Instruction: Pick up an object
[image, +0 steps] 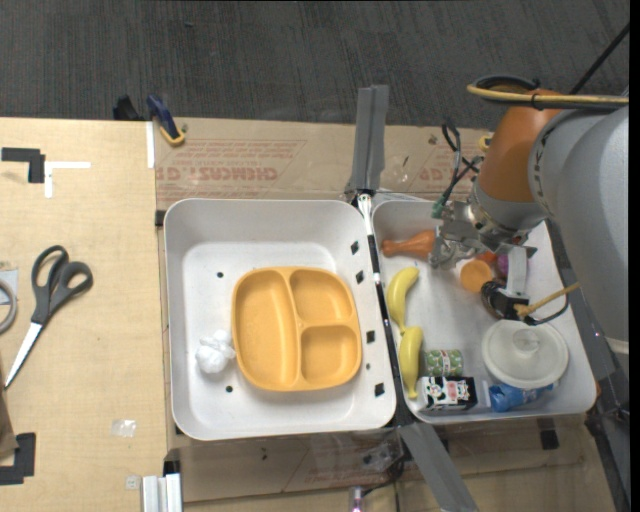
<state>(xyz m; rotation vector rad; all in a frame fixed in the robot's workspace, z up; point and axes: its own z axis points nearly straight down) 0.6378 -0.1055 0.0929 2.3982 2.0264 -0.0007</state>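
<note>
My gripper (447, 246) hangs low over the back of the right bin (455, 320), under the grey arm with its orange band. An orange carrot-shaped toy (408, 243) lies just left of it, its right end touching or passing under the gripper. A round orange object (477, 273) sits just right of and below the gripper. Two yellow bananas (401, 293) (410, 358) lie along the bin's left wall. Near the front are a green can (444, 360), a small black-and-white carton (446, 392), a white round lid (524, 350) and a blue object (508, 397).
The left bin (190, 300) holds a yellow divided plate (297, 327) and a white crumpled lump (213, 351). Scissors (50, 290) lie on the bench at the far left. A grey divider post (368, 140) rises between the bins at the back.
</note>
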